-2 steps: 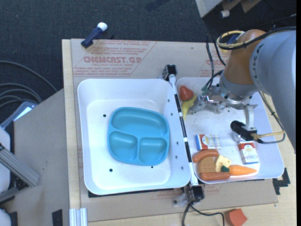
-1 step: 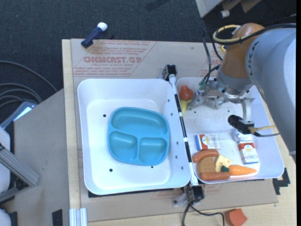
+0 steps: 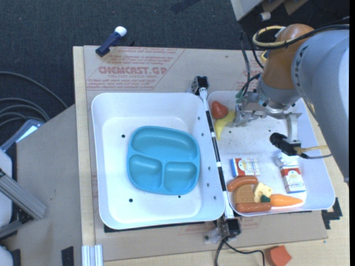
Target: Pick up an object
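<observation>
While the arm reaches into the right bin [image 3: 324,195], the tool [image 3: 239,117] is low beside a red toy [image 3: 219,110] and a yellow piece [image 3: 222,128]. Whether the tool is spread or pressed together, I cannot tell.

I see a blue divided plate [image 3: 163,159] in the white bin [image 3: 105,148] well to the view's left of the claw [image 3: 242,117]. A blue-and-white marker [image 3: 111,41] lies farther up-left, and an orange block [image 3: 279,255] sits far below.
</observation>
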Robot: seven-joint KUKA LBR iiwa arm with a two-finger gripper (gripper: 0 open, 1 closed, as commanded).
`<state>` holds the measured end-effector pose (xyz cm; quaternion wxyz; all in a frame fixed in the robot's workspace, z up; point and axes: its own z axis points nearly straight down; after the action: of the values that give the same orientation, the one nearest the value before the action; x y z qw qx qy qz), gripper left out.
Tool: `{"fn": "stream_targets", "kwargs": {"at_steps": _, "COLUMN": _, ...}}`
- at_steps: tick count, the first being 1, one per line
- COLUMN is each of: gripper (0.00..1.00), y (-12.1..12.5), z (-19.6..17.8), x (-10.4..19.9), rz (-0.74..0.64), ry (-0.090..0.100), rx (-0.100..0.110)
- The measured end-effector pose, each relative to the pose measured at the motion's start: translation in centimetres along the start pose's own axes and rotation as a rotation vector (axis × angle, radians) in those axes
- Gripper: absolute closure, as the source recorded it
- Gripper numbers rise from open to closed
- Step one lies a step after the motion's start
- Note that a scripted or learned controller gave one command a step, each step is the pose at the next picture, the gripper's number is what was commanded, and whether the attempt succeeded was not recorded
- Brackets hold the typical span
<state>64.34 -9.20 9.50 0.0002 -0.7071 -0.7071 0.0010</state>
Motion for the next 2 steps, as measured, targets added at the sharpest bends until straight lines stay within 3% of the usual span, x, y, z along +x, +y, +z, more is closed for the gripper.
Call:
{"fn": "stream_targets", "kwargs": {"at_steps": 1, "gripper": 1.00, "y": 0.04, "z": -1.00, "x": 0.03, "rz": -0.001, "ry": -0.001, "rx": -0.002}}
{"fn": "stream_targets", "kwargs": {"at_steps": 2, "gripper": 0.00, "y": -0.02, "z": -0.96, "x": 0.03, "rz": 0.000, "ry": 0.000, "rx": 0.002}}
